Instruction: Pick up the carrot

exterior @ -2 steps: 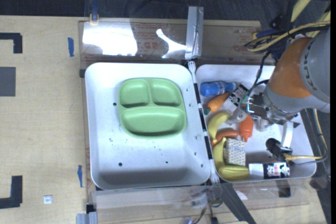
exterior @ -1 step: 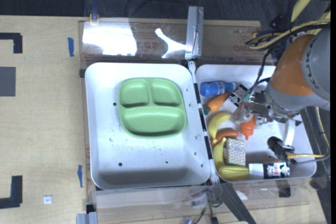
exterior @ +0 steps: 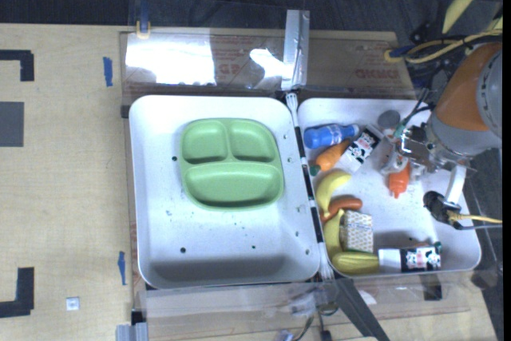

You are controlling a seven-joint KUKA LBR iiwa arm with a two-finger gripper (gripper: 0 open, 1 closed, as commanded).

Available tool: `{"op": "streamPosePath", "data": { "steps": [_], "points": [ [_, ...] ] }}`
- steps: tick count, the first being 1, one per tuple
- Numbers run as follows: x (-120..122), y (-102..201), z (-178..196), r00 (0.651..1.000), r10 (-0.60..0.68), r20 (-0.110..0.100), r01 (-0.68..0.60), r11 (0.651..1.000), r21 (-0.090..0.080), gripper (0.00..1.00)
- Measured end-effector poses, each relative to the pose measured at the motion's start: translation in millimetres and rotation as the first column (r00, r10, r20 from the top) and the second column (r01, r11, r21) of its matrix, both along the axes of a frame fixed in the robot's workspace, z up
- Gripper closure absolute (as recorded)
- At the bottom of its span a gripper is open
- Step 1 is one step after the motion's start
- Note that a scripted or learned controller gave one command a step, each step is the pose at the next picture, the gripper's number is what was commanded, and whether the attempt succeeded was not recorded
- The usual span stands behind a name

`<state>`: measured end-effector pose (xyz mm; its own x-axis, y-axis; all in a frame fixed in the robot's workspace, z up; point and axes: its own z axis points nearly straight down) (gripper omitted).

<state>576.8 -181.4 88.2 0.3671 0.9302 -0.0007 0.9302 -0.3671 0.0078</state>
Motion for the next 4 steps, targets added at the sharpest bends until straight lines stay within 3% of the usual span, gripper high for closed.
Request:
{"op": "streamPosePath", "data": {
  "steps": [1,2,3,4],
  "points": [
    [0,13,23,0.992,-0.128,-0.007,0.128,0.992,0.002,1.00],
    [18,2,-1,0.995,-0.096,-0.003,0.096,0.995,0.002,1.00],
    [21,-24,180,0.995,-0.102,-0.008,0.102,0.995,0.002,1.00],
    [0,-29,163,0.927,-0.374,-0.012,0.374,0.927,0.003,1.00]
  ]
}}
